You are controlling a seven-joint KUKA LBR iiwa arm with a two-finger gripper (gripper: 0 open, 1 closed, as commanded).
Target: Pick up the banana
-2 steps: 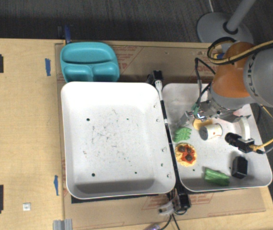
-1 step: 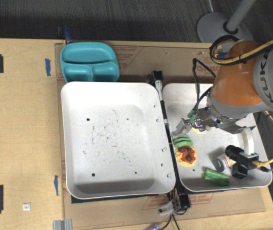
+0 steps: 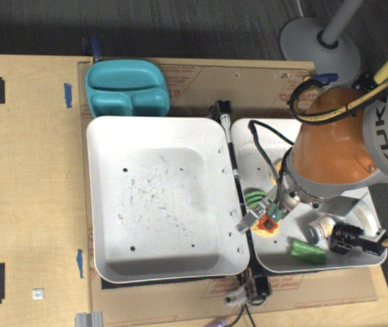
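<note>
My gripper hangs low over the left part of the right bin, close to the divider between the two bins. Right beneath it lies a small orange and red object, and I cannot tell whether they touch. A thin yellow sliver peeks out at the edge of the orange wrist band; it may be the banana, but the arm hides most of it.
A green coiled item lies left of the gripper, a green object near the right bin's front wall, and a pale can-like item beside it. The left bin adjoins. A teal tray stands behind it.
</note>
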